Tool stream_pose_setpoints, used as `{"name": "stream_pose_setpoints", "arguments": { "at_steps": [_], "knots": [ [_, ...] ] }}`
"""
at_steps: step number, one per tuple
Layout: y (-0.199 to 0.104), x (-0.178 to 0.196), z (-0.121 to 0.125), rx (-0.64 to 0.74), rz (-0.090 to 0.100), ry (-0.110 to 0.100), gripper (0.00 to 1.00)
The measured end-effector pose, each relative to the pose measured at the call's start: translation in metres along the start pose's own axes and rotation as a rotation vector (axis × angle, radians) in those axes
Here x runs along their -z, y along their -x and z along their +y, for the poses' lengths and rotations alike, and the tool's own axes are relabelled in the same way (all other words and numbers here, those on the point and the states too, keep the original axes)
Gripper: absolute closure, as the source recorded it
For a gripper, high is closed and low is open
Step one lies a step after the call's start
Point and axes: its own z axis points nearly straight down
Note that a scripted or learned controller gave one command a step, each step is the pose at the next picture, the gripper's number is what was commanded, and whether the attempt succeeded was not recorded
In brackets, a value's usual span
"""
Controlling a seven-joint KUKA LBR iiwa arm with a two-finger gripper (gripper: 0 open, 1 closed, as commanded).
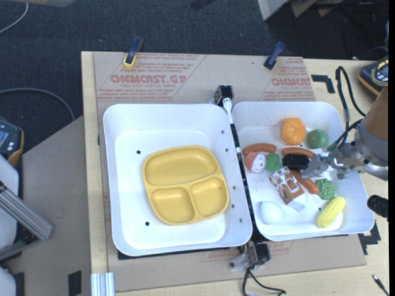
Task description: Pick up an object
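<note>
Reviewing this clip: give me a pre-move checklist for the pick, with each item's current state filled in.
1. Pickable objects present in the right bin: ok; orange ball, green ball, corn, white egg and others lie there.
2. End effector positioned over that bin: ok, low among the objects near the black item.
3. Object secured in the end effector: cannot tell.
4. Target isolated: not ok; the middle objects are crowded and touching.
5. Left bin ready as a drop spot: ok; the yellow divided tray sits flat, its compartments bare.
</note>
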Motion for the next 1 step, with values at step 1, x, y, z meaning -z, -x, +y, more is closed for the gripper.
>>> {"name": "stream_pose_setpoints", "arguments": {
  "at_steps": [1],
  "knots": [
    [-0.0097, -0.0572, -0.0041, 0.001, 0.001, 0.001, 0.00]
  ]
}}
